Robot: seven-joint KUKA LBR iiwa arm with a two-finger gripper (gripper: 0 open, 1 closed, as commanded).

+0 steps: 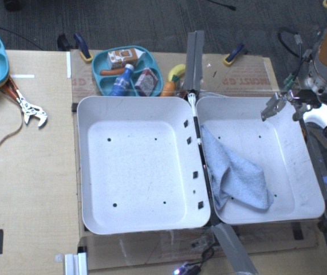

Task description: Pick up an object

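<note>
One blue-grey cloth (235,173) lies crumpled in the right bin (300,153); the gripper (282,106) is poised above the far rim, fingers spread, nothing grasped.

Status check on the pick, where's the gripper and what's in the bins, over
Gripper open, above the right bin's far right corner, holding nothing. Blue-grey cloth crumpled at that bin's left side, untouched. Nothing between gripper and cloth.

Two white bins side by side on a bench, blue cloth (235,173) crumpled by the right bin's (300,159) left wall, left bin (94,171) bare, gripper (282,106) over the right bin's far right corner, fingers apart, holding nothing.
</note>
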